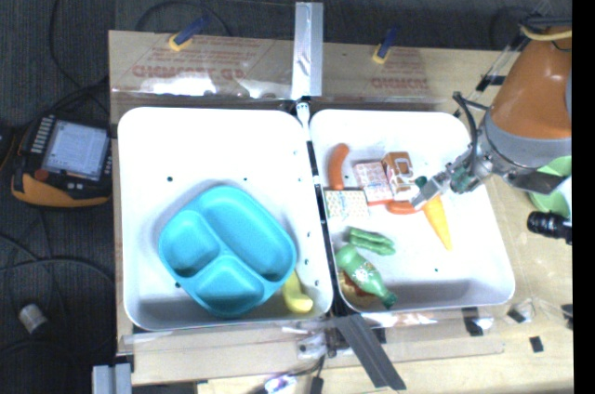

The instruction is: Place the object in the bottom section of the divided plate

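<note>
A blue divided plate (226,248) lies in the left bin, tilted a little, with a yellow banana-like piece (296,294) at its lower right edge. The right bin holds toy food: a red sausage (338,164), small printed boxes (381,177), a checkered packet (345,203), a green pea pod (370,241), a green bottle (363,278) and an orange-yellow carrot (437,220). My gripper (426,189) reaches in from the right and sits low beside the boxes, just above the carrot's top end. Nothing is visibly held between its fingers.
Two white bins sit side by side with a metal divider (308,58) behind them. A handheld device (67,158) lies left of the bench. The arm's orange band (537,90) hangs over the right bin's far corner.
</note>
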You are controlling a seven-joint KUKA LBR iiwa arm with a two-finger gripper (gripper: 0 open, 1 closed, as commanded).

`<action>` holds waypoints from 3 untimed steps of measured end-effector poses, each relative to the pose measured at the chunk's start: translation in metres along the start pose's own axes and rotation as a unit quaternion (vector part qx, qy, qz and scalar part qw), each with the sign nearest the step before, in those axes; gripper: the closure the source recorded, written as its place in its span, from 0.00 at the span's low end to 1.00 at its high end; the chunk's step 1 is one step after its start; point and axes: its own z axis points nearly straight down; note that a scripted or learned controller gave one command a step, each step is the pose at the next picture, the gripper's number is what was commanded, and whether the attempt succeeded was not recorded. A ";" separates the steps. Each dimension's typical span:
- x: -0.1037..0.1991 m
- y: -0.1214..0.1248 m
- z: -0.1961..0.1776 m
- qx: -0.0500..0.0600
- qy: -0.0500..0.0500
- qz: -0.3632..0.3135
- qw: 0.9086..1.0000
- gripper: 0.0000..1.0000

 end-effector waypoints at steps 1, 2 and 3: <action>0.007 0.078 0.017 0.001 -0.001 -0.053 0.999 1.00; 0.008 0.079 0.008 0.001 -0.001 -0.054 0.999 1.00; 0.075 0.108 0.014 0.001 0.000 -0.062 0.998 1.00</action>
